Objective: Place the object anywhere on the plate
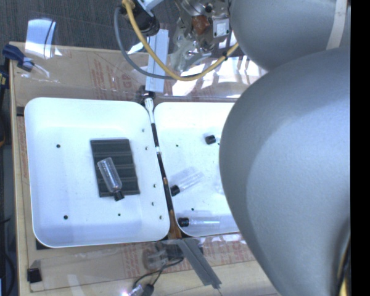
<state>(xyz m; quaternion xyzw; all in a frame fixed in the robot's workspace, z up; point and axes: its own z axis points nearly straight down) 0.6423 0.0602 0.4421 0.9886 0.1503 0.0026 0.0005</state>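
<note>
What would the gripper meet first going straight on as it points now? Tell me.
Probably the bench, just behind the right bin: the gripper hangs above that strip, seemingly pointing down. Depth is unclear. The plate lies well off that line.

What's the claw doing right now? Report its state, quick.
Claw: cannot be told. It sits above the bins' far edge amid yellow cable, well apart from the clear plastic tube on the dark ribbed plate.
</note>
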